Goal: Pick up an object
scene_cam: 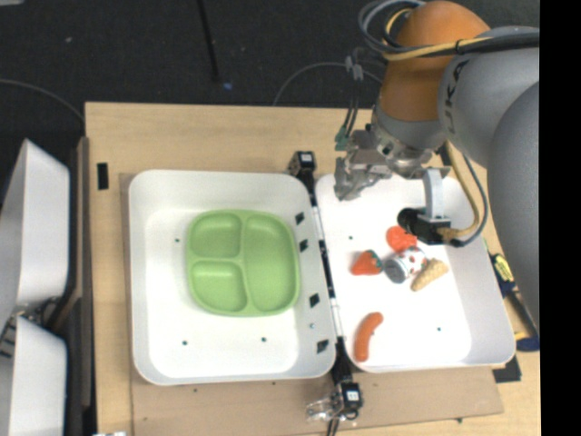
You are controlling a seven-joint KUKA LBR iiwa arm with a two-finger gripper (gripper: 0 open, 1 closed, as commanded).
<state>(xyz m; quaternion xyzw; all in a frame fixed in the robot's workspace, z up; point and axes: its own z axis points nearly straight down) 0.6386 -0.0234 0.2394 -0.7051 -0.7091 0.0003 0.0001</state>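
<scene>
Ok so nothing grabbed yet. My gripper (352,182) sits over the far left corner of the right bin (472,334), close to the wall it shares w/ the left bin (154,352). Can't tell if the jaws are spread or clenched from this angle, nothing visibly between them.

Stuff to pick is mid-bin, well apart from me: red strawberry-ish piece (366,263), an orange-red bit (400,239) next to a black part hanging off my wrist, a grey/white thing (399,267) touching a tan cone-ish one (428,274). The orange sausage (367,334) lies alone near the near left corner.

Imo sausage is the best bet, no neighbours to bump. I'd come straight down, jaws across its narrow width.

Pose: wrist pointing down, orange band above, arm coming in from the right. Green plate (243,262) in the left bin, irrelevant.
</scene>
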